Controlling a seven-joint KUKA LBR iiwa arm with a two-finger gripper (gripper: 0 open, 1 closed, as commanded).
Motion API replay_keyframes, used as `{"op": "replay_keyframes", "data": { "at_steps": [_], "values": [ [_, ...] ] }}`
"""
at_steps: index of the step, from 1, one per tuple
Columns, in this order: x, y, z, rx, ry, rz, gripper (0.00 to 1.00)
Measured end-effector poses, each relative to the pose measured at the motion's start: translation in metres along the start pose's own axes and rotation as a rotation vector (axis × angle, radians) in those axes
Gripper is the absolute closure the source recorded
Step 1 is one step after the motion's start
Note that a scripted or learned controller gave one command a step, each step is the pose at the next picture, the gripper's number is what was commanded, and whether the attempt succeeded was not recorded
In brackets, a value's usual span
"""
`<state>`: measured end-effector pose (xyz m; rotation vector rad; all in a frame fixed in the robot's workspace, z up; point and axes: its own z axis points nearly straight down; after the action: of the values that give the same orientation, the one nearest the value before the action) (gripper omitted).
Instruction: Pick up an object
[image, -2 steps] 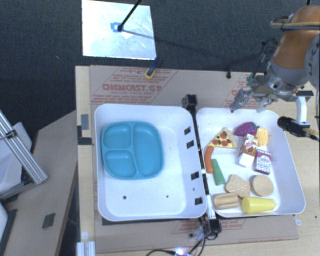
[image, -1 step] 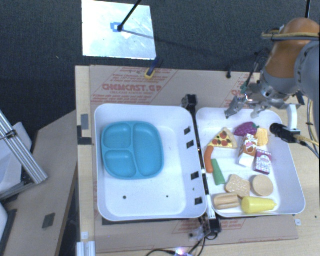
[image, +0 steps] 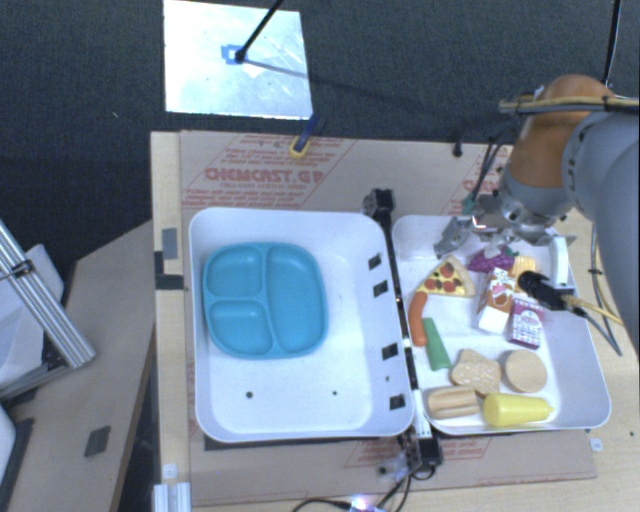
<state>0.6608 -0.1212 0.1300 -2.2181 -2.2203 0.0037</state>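
Nearest to me, in the right-hand shallow white bin (image: 598, 405), a yellow lemon-shaped plastic toy (image: 517, 408) lies just beside a tan toy bread roll (image: 452, 402). Right behind those sit a pale square toy cracker (image: 475, 371) and a round tan toy biscuit (image: 524, 371), near each other. Farther in, a short green toy stick (image: 436, 344) and an orange-red toy sausage (image: 418, 315) lie end to end along that bin's wall on the view's left. Level with them, towards the view's right, a small maroon toy carton (image: 526, 324) lies just beside a white toy carton with orange print (image: 495, 300). At about the same depth, the left-hand shallow white bin (image: 290, 218) holds a light blue three-compartment plastic plate (image: 265, 300), lying flat towards its left side. The two bins stand side by side on a brown cardboard sheet with red lettering (image: 270, 170), which covers the table (image: 100, 290). Back in the right-hand bin, a toy pizza slice (image: 449, 280) and a purple toy piece (image: 490, 262) lie at the far end, and any of these toys could be picked. The tool (image: 464, 235) hangs over that far end, just beyond the pizza slice and the purple piece. I cannot tell whether it is open or closed, and I see nothing held in it. Beyond the table, a silvery square sheet (image: 240, 60) lies on the dark floor.
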Motion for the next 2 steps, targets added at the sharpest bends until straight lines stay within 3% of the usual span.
{"op": "replay_keyframes", "data": {
  "at_steps": [1,2],
  "values": [
    [0.001,0.000,0.048,-0.001,0.000,-0.001,0.00],
    [0.001,0.002,0.034,-0.009,-0.001,-0.001,1.00]
  ]
}}
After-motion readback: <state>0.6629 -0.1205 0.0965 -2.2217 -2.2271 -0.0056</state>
